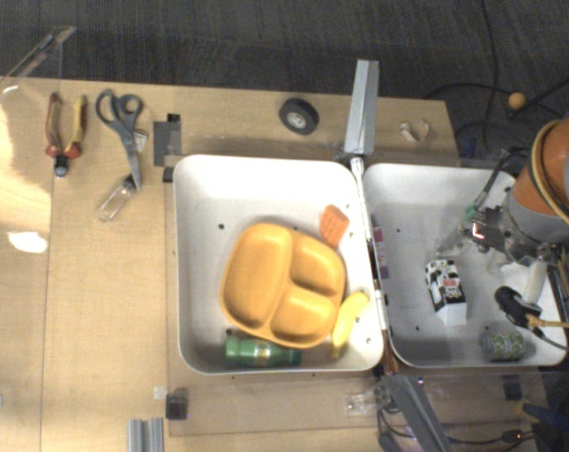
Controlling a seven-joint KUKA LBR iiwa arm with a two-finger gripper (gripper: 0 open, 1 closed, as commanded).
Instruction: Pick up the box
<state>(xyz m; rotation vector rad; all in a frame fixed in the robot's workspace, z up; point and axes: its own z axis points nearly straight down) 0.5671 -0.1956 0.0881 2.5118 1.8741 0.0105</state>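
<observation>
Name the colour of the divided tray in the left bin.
Yellow-orange divided tray, seen in the camera view.

Two white bins (pixel 200 252), one yellow tray (pixel 283 285), one green can (pixel 261 351), one banana (pixel 349 318), one box (pixel 445 283), one scissors (pixel 124 125), one pliers (pixel 63 130), one tape roll (pixel 299 115).

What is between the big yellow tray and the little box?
In the camera view, the banana and the bins' shared rim lie between the yellow tray and the box.
</observation>
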